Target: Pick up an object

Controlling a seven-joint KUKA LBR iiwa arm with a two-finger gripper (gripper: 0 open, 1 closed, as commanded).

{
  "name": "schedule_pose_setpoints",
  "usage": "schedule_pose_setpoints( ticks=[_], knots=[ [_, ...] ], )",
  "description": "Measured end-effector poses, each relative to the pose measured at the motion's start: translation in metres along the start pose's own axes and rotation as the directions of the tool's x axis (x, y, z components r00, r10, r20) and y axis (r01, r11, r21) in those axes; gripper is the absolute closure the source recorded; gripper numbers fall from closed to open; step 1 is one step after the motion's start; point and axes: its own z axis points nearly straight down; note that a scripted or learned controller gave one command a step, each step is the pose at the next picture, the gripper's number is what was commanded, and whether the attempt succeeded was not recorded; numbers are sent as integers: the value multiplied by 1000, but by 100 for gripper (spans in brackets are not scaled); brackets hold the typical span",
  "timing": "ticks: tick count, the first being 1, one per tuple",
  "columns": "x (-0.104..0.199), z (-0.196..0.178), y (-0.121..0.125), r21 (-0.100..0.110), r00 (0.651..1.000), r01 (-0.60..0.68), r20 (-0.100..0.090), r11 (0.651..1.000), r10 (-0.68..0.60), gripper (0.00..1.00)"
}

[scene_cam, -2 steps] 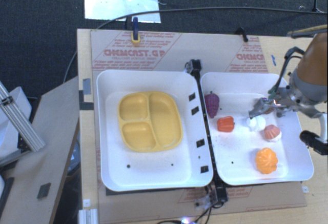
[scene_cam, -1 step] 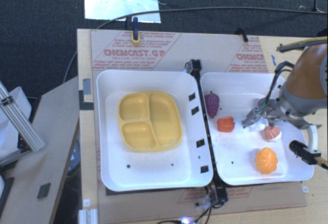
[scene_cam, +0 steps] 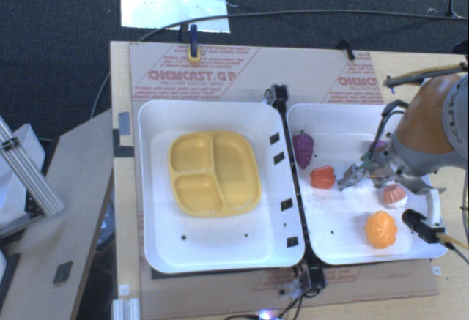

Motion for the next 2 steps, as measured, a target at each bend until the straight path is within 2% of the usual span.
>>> schedule_pose_setpoints(
  ticks=[1,2],
  knots=[
    [0,-13,1,-5,1000,0,2,1000,0,100],
    [-3,-75,-3,-8,1000,-1,3,1000,1,100]
  ],
)
